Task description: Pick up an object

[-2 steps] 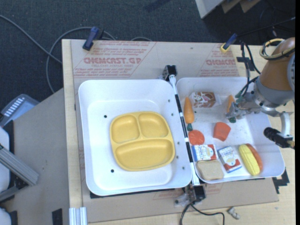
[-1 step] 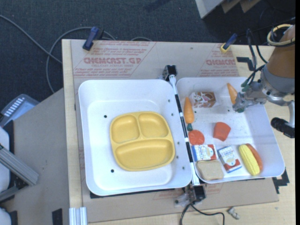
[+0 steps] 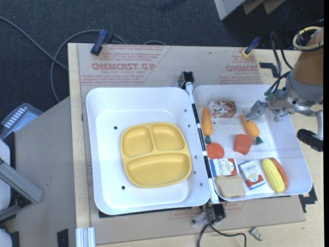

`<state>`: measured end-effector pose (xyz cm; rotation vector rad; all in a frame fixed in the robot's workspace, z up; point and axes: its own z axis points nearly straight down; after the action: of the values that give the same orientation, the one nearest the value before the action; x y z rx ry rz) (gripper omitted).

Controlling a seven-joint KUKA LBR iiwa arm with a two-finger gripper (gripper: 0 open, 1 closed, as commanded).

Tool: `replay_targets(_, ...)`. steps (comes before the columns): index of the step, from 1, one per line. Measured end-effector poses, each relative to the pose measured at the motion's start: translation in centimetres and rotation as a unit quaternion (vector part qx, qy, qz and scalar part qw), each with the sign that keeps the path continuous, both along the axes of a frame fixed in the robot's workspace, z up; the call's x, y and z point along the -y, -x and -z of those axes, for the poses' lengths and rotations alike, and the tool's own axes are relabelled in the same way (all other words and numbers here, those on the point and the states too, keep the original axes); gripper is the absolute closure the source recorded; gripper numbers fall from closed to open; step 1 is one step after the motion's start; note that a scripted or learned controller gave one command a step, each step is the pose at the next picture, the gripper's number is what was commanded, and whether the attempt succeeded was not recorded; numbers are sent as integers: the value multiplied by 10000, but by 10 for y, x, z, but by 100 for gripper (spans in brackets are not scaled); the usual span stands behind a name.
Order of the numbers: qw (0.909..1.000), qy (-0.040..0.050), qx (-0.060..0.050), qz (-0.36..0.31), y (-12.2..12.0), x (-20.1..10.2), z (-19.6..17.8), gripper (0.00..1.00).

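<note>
Objects for picking all sit in right bin (image 3: 303,161). Left bin (image 3: 103,138) has yellow divided tray (image 3: 156,154) centered in it. Right bin, left to right: orange carrot (image 3: 206,121) against left wall, red tomato (image 3: 215,150) below it, packet (image 3: 224,108) near top, two small cartons (image 3: 224,166) (image 3: 252,174), bread slice (image 3: 230,187), red block (image 3: 243,143), second carrot (image 3: 251,127), corn (image 3: 273,175) beside hotdog (image 3: 280,170). Gripper (image 3: 262,108) hangs over bin's upper right, just above second carrot; nothing visibly held, finger opening can't be told.
</note>
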<state>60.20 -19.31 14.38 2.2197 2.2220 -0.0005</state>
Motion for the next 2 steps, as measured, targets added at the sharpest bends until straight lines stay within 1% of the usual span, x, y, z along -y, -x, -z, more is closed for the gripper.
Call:
replay_targets(1, 10000, -10, -11, 1, 9, -41, 60, 0)
replay_targets(2, 10000, -5, -1, -3, 8, -41, 49, 100)
